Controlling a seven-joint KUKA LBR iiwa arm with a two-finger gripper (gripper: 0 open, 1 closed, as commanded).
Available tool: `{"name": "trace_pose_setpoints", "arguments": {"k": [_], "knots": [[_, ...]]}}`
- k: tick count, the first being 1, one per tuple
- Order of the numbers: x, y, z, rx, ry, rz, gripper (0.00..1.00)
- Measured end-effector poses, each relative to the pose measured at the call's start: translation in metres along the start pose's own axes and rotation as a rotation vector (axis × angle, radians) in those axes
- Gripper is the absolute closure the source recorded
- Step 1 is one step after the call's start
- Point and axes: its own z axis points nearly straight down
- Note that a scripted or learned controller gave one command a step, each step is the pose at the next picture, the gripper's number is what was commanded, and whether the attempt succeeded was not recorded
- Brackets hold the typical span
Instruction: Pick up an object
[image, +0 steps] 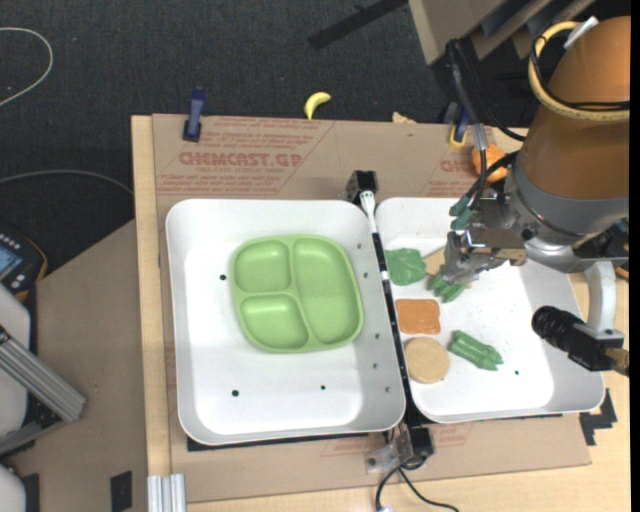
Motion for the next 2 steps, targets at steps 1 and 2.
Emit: {"name": "trace_pose_setpoints", "arguments": {"k": [1,2], "knots": [[0.03,-0.002,0.108,0.011,0.001,-0.007,1.0],[0.08,0.001,-0.022,-0.018,0.006,-0.015,1.0]]}}
